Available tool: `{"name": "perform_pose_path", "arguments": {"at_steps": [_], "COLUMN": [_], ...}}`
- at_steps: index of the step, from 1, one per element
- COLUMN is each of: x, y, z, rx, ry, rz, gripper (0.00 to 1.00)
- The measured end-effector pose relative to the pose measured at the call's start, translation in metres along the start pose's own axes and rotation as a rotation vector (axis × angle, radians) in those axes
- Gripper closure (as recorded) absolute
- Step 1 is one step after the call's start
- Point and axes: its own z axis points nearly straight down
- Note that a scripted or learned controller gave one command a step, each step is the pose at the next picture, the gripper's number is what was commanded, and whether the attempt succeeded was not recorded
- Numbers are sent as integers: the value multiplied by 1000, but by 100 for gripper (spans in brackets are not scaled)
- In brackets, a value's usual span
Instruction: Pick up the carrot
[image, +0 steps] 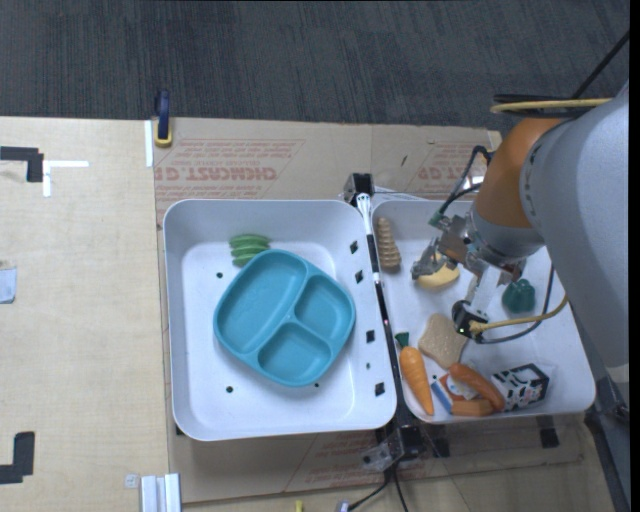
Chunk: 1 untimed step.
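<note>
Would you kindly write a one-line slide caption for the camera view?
Gripper hovers over the right bin, up-frame of the carrot lying at its lower left; blue divided plate sits in the left bin.

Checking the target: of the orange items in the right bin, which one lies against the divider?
The carrot, a tapered orange piece along the right bin's left wall. The other orange item lies farther right, beside the cow-patterned toy.

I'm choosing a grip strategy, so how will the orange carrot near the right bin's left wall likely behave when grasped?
The tapered orange carrot looks like smooth toy plastic, so probably stiff and light, perhaps slippery. Its round, cone-like body may roll or pivot if nudged. It lies close to the bread slice and the right white bin wall, so finger room seems tight.
</note>
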Motion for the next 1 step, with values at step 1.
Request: {"name": "perform_pose_path", "arguments": {"at_steps": [1], "x": [-5], "y": [-59], "z": [-104], "rx": [0], "ry": [0], "rz": [209], "gripper": [0]}}
